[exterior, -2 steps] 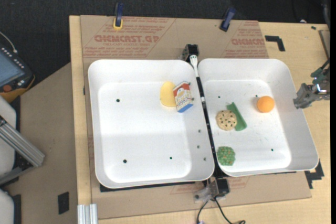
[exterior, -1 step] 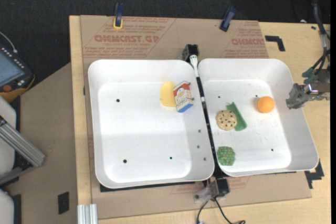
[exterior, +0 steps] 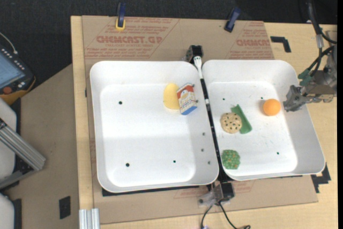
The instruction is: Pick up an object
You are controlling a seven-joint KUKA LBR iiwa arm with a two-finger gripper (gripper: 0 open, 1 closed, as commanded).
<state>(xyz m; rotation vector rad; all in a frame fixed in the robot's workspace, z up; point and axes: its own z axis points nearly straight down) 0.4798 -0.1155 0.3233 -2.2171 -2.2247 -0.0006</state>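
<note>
Hangs at the right bin's (exterior: 303,126) outer wall: claw (exterior: 293,100), tips aimed inward over the rim. Cannot tell whether released or clenched; too small and dark to read. Nothing seen between the tips.

Just beside the claw, inward of it: orange ball (exterior: 271,107), resting on the bin floor, apart from the tips. Likeliest target, and likeliest to go wrong. Round and probably smooth, so apt to roll off at the first nudge from one tip, or to squirt out of a closing grip taken off-centre. Close to the bin wall too, so little room to come down on its claw side; risk of clipping the rim on the descent.

Further inward from the claw: cookie (exterior: 231,123), lying flat and touching a green piece (exterior: 242,119) beside it. Flat and low, hard to get under; a grab here could take both or neither. Nearer the front edge, a green knobbly lump (exterior: 231,158), alone and clear of the others.

Beyond the divider (exterior: 205,110), well apart from the claw, in the left bin (exterior: 107,131): yellow piece (exterior: 171,96) touching a small carton (exterior: 186,99), close against the divider. Tight pair, awkward to separate.

Under it all: desk (exterior: 83,115) with a cardboard sheet.
</note>
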